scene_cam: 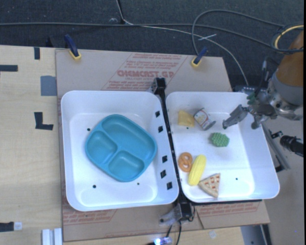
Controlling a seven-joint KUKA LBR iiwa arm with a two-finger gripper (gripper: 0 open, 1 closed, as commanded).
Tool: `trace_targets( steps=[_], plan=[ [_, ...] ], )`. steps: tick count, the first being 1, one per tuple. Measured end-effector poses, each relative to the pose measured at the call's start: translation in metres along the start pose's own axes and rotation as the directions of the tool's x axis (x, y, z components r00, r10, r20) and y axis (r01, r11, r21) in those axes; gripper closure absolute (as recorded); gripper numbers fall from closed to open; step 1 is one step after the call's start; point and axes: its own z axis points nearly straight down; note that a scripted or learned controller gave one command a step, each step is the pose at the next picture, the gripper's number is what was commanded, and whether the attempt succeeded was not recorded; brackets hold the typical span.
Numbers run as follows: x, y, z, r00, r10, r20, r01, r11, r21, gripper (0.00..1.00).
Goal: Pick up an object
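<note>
Over the right bin (255, 152), open jaws (245, 118) hover; yellow corn (197, 169) lies near-upright, slightly tilted.

Arm (290, 70) comes in from the right: rounded orange section up top, grey metallic ring below it at the wrist. A yellow cable loops near the orange part. Below the ring sits a cluttered grey-and-black mounting block with small greenish bits on its left side. The pincer (245, 119) has two dark grey, slim, angular fingers (233, 118). Details blurry; no readable markings or screws.
</note>
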Motion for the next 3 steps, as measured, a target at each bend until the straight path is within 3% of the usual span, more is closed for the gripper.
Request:
trace_targets(
  steps=[1,3],
  plan=[
    [0.0,0.003,-0.007,1.0,-0.003,0.003,0.003,1.0,-0.012,0.0],
    [0.006,0.004,0.102,1.0,-0.004,0.002,0.004,1.0,-0.007,0.0]
  ],
)
